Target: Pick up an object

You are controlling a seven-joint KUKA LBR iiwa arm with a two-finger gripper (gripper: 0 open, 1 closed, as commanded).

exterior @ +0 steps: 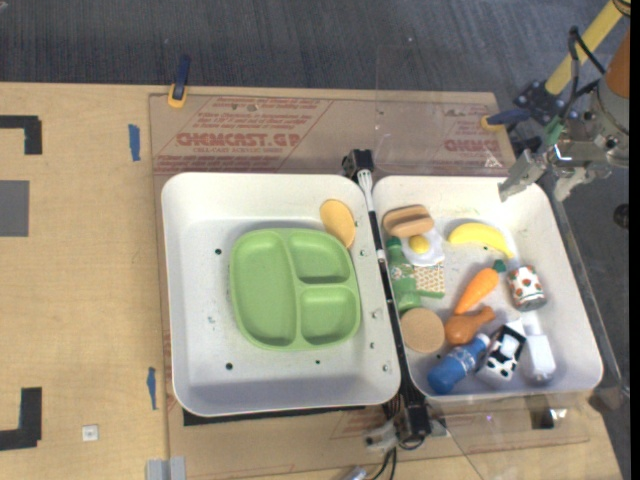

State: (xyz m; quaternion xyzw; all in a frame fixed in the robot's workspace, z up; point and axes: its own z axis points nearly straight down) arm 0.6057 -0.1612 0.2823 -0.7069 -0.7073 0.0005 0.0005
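The claw point(540, 173) hangs over the far right corner of the right bin point(578, 288), and I cannot tell how it is set. Nothing is in it. Closest to the claw lies a yellow banana point(478, 236), down and to the left. Past that sit a hot dog point(407, 219), an orange carrot point(479, 288) and a blue bottle point(455, 366) (all toy food, it seems). Farthest off, in the left bin point(190, 298), rests a green plate point(295, 288) with a yellow toy point(339, 221) beside it.

Robot lab: taped bench point(80, 268), two white bins point(190, 268), toy food.
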